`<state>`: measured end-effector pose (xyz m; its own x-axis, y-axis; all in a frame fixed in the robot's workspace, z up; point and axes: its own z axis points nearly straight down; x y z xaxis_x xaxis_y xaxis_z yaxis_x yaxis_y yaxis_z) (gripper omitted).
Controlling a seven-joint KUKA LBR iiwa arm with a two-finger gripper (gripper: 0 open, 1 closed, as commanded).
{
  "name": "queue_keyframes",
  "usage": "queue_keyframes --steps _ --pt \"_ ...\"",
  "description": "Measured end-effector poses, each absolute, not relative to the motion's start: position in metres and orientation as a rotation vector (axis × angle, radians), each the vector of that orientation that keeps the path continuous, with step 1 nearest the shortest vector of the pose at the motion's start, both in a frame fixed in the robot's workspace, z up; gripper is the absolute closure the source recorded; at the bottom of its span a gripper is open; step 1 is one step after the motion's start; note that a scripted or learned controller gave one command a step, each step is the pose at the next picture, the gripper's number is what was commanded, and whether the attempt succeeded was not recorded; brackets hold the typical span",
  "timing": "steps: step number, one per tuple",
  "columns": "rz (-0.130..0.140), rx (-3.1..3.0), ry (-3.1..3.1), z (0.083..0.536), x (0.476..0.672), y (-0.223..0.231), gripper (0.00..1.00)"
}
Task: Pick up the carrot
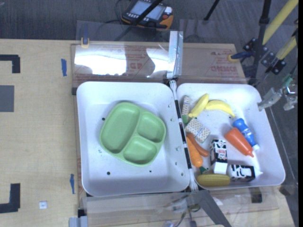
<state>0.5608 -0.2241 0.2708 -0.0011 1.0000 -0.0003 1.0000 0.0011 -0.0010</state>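
Observation:
In the right bin (265, 126), an orange carrot (194, 151) with a green tip lies against the left wall, next to a patterned cracker box (197, 129). A thicker orange cone-shaped toy (238, 141) lies further right, beside a blue bottle (245, 131). My gripper (279, 95) hangs at the right edge of the view, just outside the bin's far right corner, well away from the carrot and with nothing seen in it.
The right bin also holds two yellow bananas (213, 106), two black-and-white milk cartons (219, 151), and a corn cob (213, 179) at the front. A green divided plate (133, 134) sits in the left bin (90, 126). A metal divider (182, 136) separates the bins.

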Motion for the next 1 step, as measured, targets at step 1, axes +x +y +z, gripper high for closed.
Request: queue_keyframes --steps 1 --pt "0.001 -2.245 -2.195 0.1057 0.5688 -0.1882 0.00"
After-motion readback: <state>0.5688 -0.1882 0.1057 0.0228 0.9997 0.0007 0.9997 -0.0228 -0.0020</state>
